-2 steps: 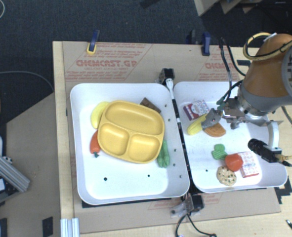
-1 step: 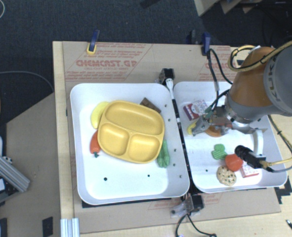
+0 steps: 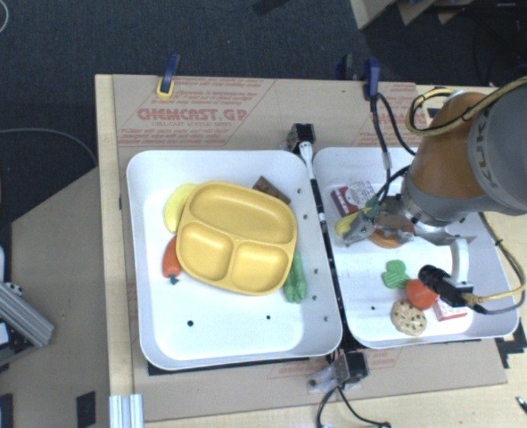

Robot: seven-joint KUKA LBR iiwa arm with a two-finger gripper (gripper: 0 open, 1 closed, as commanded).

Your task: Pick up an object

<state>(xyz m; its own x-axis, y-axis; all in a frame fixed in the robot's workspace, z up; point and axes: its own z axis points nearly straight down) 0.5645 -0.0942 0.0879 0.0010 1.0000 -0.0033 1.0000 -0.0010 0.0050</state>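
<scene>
The end effector (image 3: pixel 359 228) is hovering over a yellow toy (image 3: pixel 345 226); grip state unclear. Light, slippery plastic: pinching its middle looks best.

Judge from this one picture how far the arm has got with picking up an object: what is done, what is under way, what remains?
Done: the arm has reached into the right bin and the gripper is low among the items near the red-and-white packet. Under way: a grab attempt near a yellow piece; a hold cannot be confirmed. Left: lifting something clear. The cookie, the yellow tray and the rest lie untouched.
</scene>
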